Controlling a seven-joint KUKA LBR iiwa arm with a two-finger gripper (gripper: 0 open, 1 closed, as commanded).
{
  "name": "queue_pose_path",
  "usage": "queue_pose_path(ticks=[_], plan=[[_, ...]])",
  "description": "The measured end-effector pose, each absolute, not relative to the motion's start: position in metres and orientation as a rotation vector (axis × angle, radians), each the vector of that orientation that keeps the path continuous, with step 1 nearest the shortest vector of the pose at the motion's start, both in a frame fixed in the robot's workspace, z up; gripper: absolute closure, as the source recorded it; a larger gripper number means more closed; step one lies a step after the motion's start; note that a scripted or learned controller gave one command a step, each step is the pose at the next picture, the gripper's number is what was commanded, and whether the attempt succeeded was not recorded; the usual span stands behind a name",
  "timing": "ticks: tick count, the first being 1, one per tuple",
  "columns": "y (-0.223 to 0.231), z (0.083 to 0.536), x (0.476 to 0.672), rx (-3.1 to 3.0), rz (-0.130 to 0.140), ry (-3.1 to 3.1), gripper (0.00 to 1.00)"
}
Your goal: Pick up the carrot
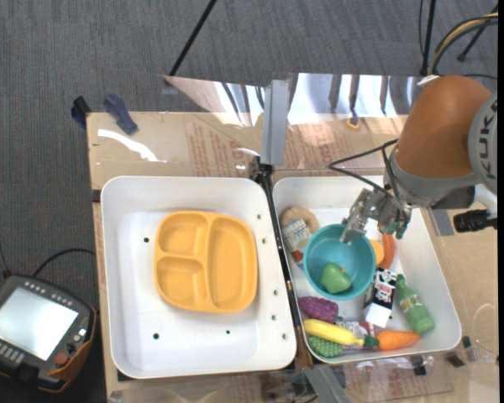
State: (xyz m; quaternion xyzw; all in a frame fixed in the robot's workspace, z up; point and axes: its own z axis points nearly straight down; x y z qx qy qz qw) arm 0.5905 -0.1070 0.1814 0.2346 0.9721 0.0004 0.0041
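Note:
The carrot (398, 339), orange with a green top, lies along the front wall of the right bin (441, 284), next to a yellow corn cob (332, 332). My gripper (375, 228) hangs further back in the same bin, over the right rim of a teal bowl (340, 254). It is well apart from the carrot. Its fingers stand open with nothing between them. One fingertip (351, 233) dips toward the inside of the bowl. A green pepper (336, 277) sits in the bowl.
Crowded round the bowl are an orange-red piece (389, 248), a green bottle (412, 306), a small black-and-white carton (380, 299), purple grapes (317, 308) and a bagel (298, 221). The left bin (126, 225) holds a yellow divided plate (206, 261).

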Motion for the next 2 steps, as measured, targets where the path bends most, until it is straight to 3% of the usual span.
queue_pose_path(ticks=[1,2], plan=[[-0.168,0.153,0.481,0.446,0.000,3.090,1.00],[-0.211,0.253,0.555,0.574,-0.001,3.079,1.00]])
